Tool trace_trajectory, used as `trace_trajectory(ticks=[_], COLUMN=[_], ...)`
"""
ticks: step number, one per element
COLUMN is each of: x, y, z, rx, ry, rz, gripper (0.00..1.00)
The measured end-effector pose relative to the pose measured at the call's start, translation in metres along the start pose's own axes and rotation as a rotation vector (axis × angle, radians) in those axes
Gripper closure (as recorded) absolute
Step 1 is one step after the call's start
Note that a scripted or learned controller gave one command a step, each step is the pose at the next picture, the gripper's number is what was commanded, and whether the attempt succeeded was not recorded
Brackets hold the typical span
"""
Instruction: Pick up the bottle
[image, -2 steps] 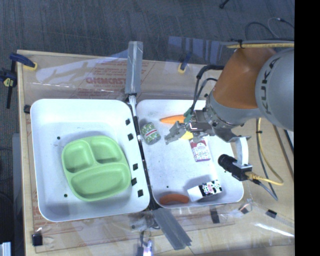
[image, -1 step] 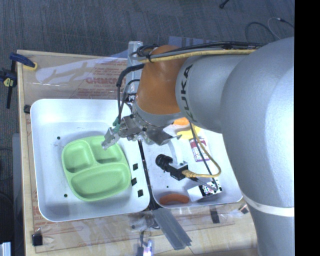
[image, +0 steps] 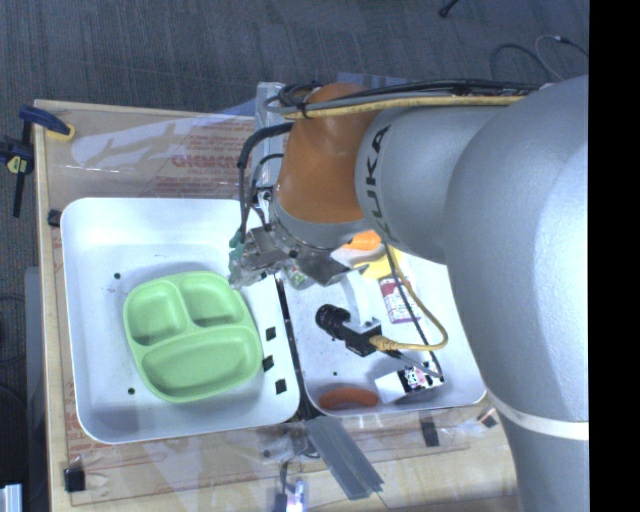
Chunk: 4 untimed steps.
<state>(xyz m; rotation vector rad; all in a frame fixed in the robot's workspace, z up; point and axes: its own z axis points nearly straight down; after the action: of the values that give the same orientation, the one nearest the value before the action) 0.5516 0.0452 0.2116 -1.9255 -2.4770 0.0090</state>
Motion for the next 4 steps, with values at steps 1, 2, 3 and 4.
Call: trace_trajectory(ticks=[1,2,3,4], x=[0.000,0.000,-0.007,0.024], y=[0.000,-0.064,-0.032,-0.034], z=[0.000,0.022,-0.038,0.021], rx=[-0.001,-0.001,-0.005,-0.002], ry=[0.000,0.001,0.001,0.001], rz=[0.000,0.079,0.064,-0.242], gripper=[0.00,0.00,0.00,0.00])
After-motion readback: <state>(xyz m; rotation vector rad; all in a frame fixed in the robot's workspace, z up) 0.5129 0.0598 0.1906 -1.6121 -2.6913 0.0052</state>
